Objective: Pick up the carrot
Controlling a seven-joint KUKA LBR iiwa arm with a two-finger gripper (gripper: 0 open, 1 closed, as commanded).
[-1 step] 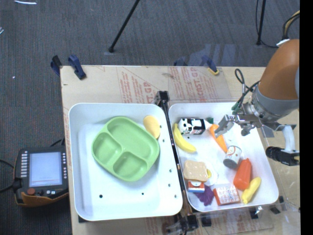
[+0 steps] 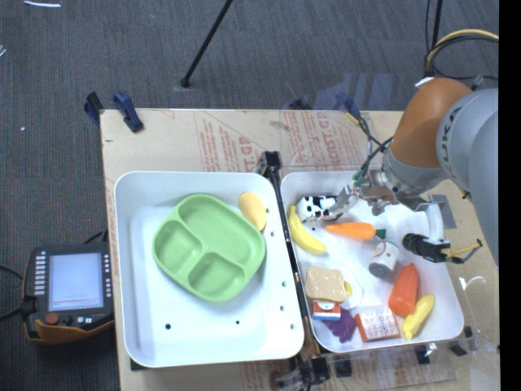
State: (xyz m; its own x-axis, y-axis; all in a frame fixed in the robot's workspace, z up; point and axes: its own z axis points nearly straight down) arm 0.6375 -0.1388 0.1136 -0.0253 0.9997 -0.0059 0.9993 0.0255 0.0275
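Two white bins are seen side by side: the left bin (image 2: 134,316) holds a green divided plate (image 2: 209,247), the right bin (image 2: 449,296) a clutter of toy food. The arm (image 2: 444,133) enters from the upper right, its gripper (image 2: 352,195) poised above the right bin's upper part; whether the jaws are apart cannot be told. The carrot (image 2: 352,230) lies just below it, between a banana (image 2: 304,231) and a small can (image 2: 383,260). A descent centred across the carrot's narrow width is advised, the toy cow (image 2: 316,208) being avoided.
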